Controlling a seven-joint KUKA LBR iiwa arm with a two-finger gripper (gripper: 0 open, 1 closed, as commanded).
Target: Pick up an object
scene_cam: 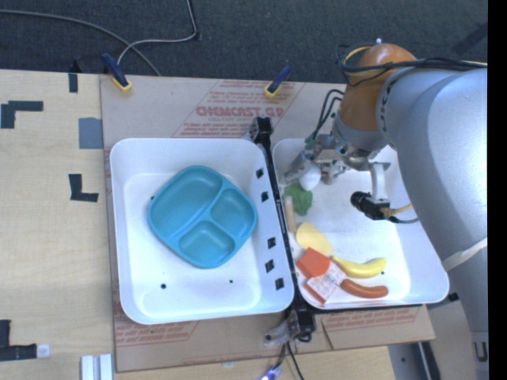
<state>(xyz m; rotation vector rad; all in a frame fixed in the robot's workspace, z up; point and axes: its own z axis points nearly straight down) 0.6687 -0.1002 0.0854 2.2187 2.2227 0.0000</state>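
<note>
Arm: the grey KUKA arm with the orange band (372, 85) comes in over the right side of the table and dips into the right white bin (420, 279), up near its far-left corner.

Pincer: the pincer (310, 174) sits low by the divider between the bins. Honestly can't tell how wide it's open, the wrist hardware blocks it. There's a small whitish round thing (309, 178) right at its tip, but I can't say it's actually gripped.

Likely target: my guess is that whitish thing or the green leafy toy vegetable (299, 198) just beside it, since the pincer is parked right over them.

Other stuff in the right bin: a yellow lemon-shaped toy (313, 237), an orange-red block (313, 263), a yellow toy banana (361, 267) and a red toy sausage (364, 290), all bunched toward the near-left corner, well apart from the pincer.

Left bin: the left white bin (131, 212) holds a blue plastic divided plate (202, 216) lying flat in the middle.

Risk: the target hugs the bin wall, so a clean grab looks tricky.
</note>
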